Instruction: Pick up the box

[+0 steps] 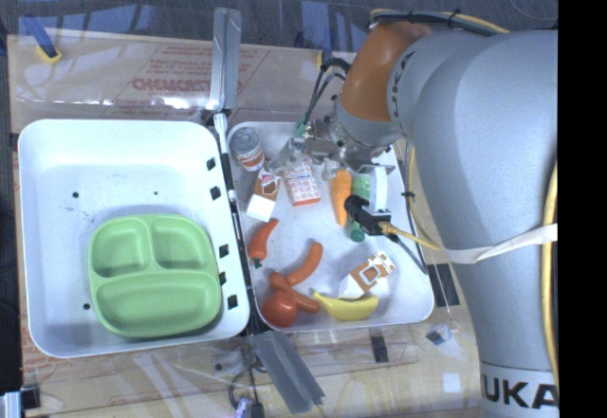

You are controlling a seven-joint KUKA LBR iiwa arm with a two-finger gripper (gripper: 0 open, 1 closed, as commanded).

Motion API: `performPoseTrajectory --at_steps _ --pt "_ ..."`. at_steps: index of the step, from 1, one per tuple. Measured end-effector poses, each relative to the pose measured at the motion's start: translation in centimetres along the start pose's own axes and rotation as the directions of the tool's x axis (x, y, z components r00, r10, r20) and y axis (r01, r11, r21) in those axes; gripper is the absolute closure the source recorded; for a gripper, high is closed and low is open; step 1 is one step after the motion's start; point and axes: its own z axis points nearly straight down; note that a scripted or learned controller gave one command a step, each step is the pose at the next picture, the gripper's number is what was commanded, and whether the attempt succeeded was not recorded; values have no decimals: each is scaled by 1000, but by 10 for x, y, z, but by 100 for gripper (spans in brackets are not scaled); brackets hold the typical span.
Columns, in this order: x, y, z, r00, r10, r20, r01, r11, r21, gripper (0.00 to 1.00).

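- Pincer (321, 149) sits low over the far part of the right bin (417, 298); whether it is apart or together cannot be told from this angle.
- Box (302, 186), red and white, lies flat just beside the pincer, on the near side, not held.
- Carrot (340, 197) lies just right of the box; can (247, 148) stands left of it.
- Banana (347, 305) and tomato (279, 309) lie well nearer than the box.
- Green tray (152, 274) rests in the left bin (57, 151), well left of the box.

Robot lab — KUKA arm (493, 170), bins (57, 170).
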Motion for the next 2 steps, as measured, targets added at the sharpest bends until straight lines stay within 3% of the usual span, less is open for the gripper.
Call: performPoseTrajectory --at_steps 1,2 --pt "0 0 0 1000 0 0 0 1000 0 0" --pt "2 0 -10 1000 -5 -2 5 1000 2 100"
